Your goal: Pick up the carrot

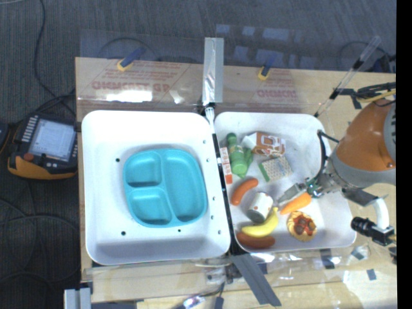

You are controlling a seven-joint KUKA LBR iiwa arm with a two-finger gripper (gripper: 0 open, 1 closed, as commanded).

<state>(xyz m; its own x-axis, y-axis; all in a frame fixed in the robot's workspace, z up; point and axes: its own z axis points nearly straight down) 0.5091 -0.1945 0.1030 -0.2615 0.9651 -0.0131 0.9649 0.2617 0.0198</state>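
The arm (368, 148) enters from the right side of the scene and reaches leftward and downward. Its orange band sits high at the right, with the grey wrist section directly below and left of it. The wrist is tilted, pointing the gripper (297, 192) toward the left and slightly near. The gripper is low, its slim metallic fingers (291, 191) extending leftward from the wrist. Finger spacing cannot be determined from this angle.
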